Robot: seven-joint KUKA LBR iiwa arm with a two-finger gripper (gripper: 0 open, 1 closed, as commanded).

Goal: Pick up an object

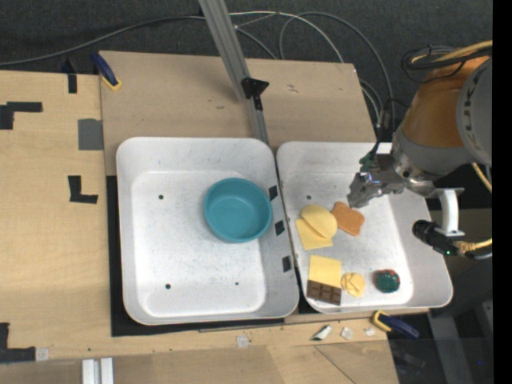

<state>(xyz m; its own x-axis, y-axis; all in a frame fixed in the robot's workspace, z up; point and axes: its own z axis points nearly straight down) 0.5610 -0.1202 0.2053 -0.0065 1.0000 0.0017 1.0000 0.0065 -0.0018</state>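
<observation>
My gripper (358, 196) hangs low over the right bin (312, 162), just above and to the right of an orange food piece (350, 219). Beside that piece lies a yellow taco-like piece (317, 223). Nearer the front are a yellow square (326, 269), a brown chocolate bar (324, 294), a small yellow round piece (353, 283) and a dark green and red ball (387, 281). A teal bowl (237, 209) stands in the left bin (152, 214). Nothing shows between the fingers.
A grey slanted pole (232, 46) rises behind the bins. Cables (320, 30) run across the dark floor at the back. Small clips (384, 321) lie on the bench in front of the right bin.
</observation>
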